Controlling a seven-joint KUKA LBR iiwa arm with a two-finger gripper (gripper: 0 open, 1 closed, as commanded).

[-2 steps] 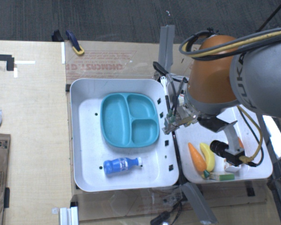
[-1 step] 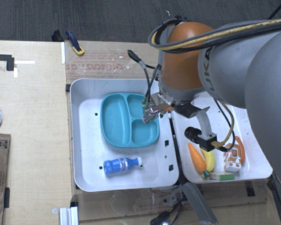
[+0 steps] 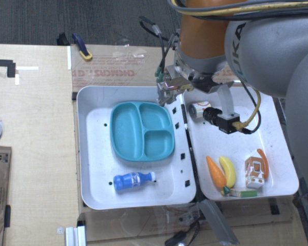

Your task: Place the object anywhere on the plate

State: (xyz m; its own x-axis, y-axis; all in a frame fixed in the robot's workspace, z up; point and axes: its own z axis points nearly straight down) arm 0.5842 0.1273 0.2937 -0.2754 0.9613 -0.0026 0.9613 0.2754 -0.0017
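two shallow white bins side by side on a bench, seen from above at a slant. grey arm with orange band reaching in from the right, end effector (image 3: pixel 167 88) hanging at the far edge of the left bin (image 3: pixel 87 152), just by the divider between the bins. cannot tell whether open or closed; nothing seen gripped.

just below and left of the end effector, near: a teal divided plate (image 3: pixel 142 131), three compartments, nothing on it, long axis running away from the end effector toward the near edge. beyond the plate, well apart from the end effector: a blue bottle (image 3: pixel 133 181) lying on its side, long axis crosswise, white cap pointing right, close to the near wall but with open floor all around it.

down and to the right of the end effector, in the right bin (image 3: pixel 285 137): a carrot (image 3: pixel 215 171) and a banana (image 3: pixel 227 171) lying touching, long axes both running near to far, plus a small carton (image 3: pixel 254 169) beside them, all crowded toward the near wall.

which object is meant: not stated. judged easiest: the bottle, same bin as the plate, reached by passing over the plate, then a short carry back. right-bin items would need lifting over the divider.
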